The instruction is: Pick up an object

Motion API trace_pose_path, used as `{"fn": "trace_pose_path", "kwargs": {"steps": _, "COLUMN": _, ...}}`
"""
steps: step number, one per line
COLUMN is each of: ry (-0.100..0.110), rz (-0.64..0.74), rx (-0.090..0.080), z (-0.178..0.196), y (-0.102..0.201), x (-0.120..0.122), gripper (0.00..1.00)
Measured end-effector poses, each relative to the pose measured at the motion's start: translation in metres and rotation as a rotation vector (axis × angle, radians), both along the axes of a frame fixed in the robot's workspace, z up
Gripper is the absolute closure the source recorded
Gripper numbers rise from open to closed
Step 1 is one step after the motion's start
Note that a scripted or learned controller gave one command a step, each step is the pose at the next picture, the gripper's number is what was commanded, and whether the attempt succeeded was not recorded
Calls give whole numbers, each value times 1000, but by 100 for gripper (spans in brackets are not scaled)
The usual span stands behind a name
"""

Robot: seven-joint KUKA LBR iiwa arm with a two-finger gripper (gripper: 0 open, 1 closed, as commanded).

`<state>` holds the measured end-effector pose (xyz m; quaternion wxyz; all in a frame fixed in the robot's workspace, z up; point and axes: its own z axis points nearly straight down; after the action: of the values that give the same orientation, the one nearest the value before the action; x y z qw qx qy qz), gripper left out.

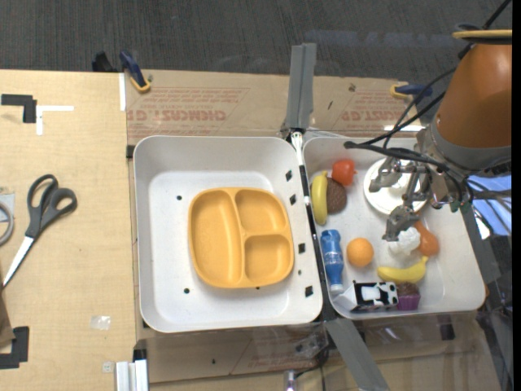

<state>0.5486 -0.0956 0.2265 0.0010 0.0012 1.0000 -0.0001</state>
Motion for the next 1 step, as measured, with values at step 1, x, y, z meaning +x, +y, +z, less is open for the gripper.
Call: {"fn": "trace_pose_path", "kwargs": {"steps": 1, "ry": 0, "rz": -79, "rx": 0, "z": -106, "y": 2, "x": 5, "gripper": 0}}
